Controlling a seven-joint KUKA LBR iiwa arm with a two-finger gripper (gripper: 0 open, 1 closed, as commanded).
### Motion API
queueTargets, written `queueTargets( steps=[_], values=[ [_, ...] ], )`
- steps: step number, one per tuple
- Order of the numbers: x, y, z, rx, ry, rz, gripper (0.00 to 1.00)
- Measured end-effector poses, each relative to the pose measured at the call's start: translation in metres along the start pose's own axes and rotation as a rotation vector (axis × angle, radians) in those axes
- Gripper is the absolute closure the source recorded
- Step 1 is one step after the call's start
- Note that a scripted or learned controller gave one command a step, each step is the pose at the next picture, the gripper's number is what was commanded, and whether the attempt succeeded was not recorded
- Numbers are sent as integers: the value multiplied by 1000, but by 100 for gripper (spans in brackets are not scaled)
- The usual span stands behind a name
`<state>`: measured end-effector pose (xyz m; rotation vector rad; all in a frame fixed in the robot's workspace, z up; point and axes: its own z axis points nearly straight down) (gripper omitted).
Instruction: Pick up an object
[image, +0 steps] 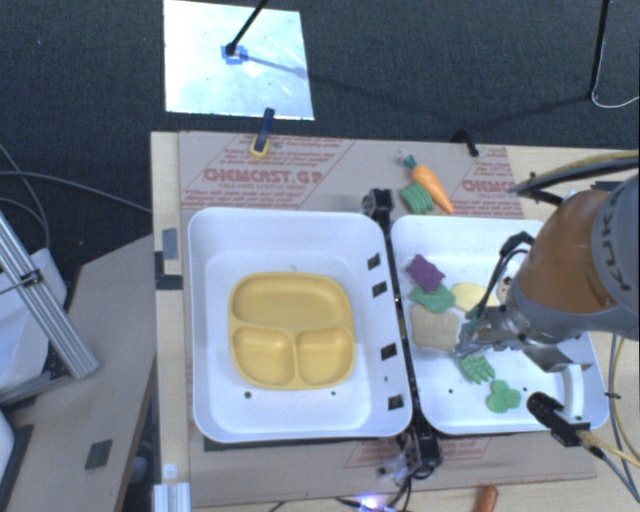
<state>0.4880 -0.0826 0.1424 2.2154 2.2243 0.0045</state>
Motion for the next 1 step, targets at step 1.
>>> queueTargets(
  steps=[1],
  values=[
    [-57,-1,-62,-4,-5,8,100]
  ],
)
